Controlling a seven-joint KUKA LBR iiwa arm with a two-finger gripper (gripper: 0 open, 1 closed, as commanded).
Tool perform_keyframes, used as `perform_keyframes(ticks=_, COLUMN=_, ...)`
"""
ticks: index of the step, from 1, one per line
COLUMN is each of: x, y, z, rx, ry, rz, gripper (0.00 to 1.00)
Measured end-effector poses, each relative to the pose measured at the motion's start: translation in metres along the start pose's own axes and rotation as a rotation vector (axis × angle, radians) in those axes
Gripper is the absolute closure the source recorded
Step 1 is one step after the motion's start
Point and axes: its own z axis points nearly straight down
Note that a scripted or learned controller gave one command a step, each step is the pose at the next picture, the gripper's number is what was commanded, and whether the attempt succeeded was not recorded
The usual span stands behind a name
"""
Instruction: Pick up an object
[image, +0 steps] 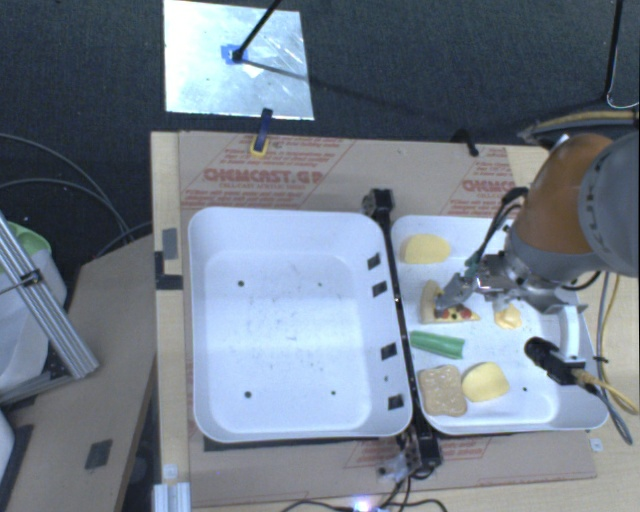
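The right bin (560, 405) holds several toy foods. A pizza slice (445, 308) lies near its middle left, with a green bean pod (437, 343) just in front of it. A pale yellow lump (427, 248) sits at the back, a small yellow piece (509, 317) at the right, and a cracker (442, 390) and a yellow wedge (485, 381) at the front. My gripper (466, 287) hangs low over the right end of the pizza slice, and its body hides part of the slice. Nothing is seen lifted.
The left bin (290, 225) lies beside the right one, with a black divider strip (392, 310) between them. The arm's grey and orange wrist (565, 215) covers the right bin's back right corner. Brown cardboard (330, 170) surrounds the bins.
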Motion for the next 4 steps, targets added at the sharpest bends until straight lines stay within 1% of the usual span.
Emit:
perform_keyframes(ticks=1, x=-0.030, y=-0.075, z=0.048, rx=0.007, ry=0.004, rz=-0.001, gripper=0.00)
perform_keyframes(ticks=2, x=-0.023, y=0.011, z=0.066, rx=-0.008, ry=0.003, rz=-0.014, gripper=0.00)
perform_keyframes(ticks=3, x=0.014, y=0.086, z=0.064, rx=-0.010, ry=0.004, rz=-0.017, gripper=0.00)
perform_keyframes(ticks=4, x=0.044, y=-0.033, z=-0.040, rx=-0.001, ry=0.006, rz=-0.008, gripper=0.00)
